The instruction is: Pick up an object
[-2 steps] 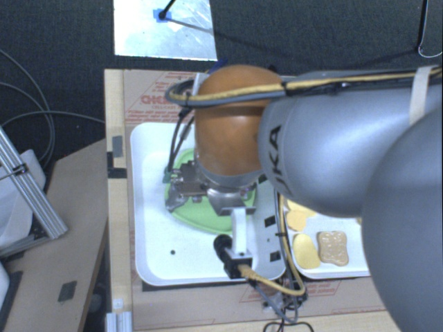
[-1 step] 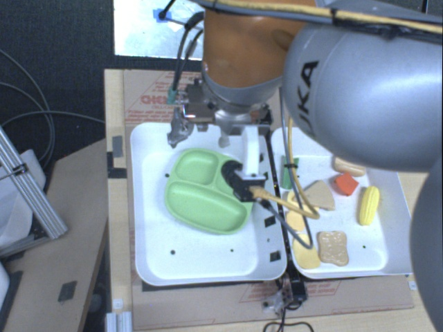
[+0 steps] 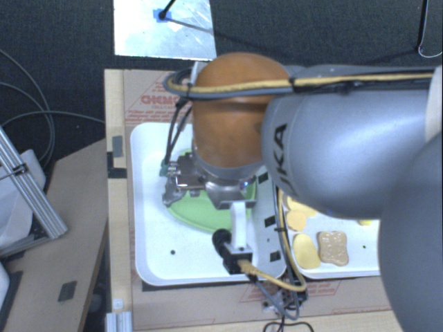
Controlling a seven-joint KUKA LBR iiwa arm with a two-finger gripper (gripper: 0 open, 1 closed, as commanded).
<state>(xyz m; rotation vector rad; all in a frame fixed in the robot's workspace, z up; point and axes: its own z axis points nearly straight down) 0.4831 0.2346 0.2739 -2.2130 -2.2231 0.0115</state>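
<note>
Hand (image 3: 177,185) of the grey arm (image 3: 346,144) hangs low inside the left bin (image 3: 149,254), directly at the near-left edge of a flat green piece (image 3: 197,214), seen from the fixed camera above the worktop (image 3: 76,185). The wrist points straight down, a stance that suits taking a low, flat thing from above. The wrist and the orange band cover much of the green piece. Whether the hand is clenched, released or grasping anything cannot be told from this angle, as its tip is lost against the metal of the wrist and the white floor of the bin. It looks to be touching or just above the green piece, though which of the two is unclear.

The green piece lies toward the right side of the left bin, flat on the floor, the one thing visible there and so the likely target. In the right bin (image 3: 346,272), well clear of the hand, lie several yellow pieces (image 3: 305,250) and a tan piece (image 3: 333,247) just beside them, partly under the arm. Both bins rest on a cardboard sheet (image 3: 149,99), which keeps them side by side within the arm's reach.

Judged from this, the pick is at the moment of contact, with lifting not yet done. A thin, flat piece may slip free.
</note>
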